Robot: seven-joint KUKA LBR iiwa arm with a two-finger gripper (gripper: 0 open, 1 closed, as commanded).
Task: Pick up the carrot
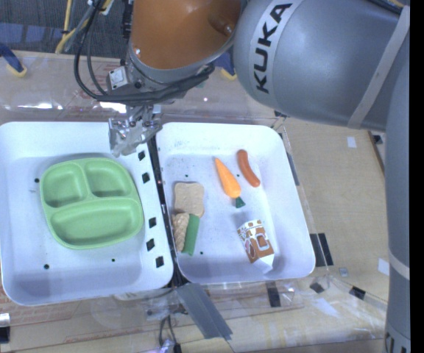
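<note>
The carrot (pixel 227 179) is orange with a small green stem end. It lies in the right bin (pixel 285 197), toward the back middle, with its tip pointing away and to the left. My gripper (pixel 133 133) hangs below the orange wrist band, over the back end of the rims where the two bins meet. That puts it well to the left of the carrot and apart from it. Nothing shows in its grasp.
A small sausage (pixel 248 168) lies just right of the carrot. A bread slice (pixel 189 197), a cracker (pixel 178 230) and a green stick (pixel 191 235) lie to its front left. A printed carton (pixel 257 243) sits in front. The left bin (pixel 13 263) holds a green divided plate (pixel 90 201).
</note>
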